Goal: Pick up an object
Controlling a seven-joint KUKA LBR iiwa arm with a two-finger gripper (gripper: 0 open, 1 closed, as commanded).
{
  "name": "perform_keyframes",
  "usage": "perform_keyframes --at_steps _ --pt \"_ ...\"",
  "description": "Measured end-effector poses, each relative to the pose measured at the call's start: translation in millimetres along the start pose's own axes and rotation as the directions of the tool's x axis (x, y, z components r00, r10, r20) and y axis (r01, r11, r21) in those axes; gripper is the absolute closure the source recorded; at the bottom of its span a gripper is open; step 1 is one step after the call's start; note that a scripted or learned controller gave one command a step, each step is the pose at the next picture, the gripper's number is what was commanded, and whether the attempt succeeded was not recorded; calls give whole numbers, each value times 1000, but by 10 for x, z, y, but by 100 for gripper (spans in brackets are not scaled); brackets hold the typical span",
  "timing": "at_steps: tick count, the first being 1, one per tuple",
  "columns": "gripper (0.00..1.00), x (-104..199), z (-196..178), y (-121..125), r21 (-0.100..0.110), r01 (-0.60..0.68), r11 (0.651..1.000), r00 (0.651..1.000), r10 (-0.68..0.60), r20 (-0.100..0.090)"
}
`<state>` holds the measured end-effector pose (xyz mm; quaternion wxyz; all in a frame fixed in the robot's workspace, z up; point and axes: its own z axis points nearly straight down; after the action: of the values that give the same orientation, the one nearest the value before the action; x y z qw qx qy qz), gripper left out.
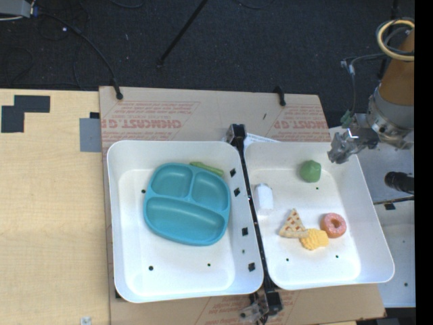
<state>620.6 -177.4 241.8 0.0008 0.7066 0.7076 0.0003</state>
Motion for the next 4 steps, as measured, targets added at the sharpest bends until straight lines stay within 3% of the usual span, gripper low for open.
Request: perform_keyframes --at_steps 2,4 --pt "100 1022 -54 -127 8 3 1000 1000 -3 -3" --pt "100 1958 202 -154 9 3 1000 1000 -3 -2"
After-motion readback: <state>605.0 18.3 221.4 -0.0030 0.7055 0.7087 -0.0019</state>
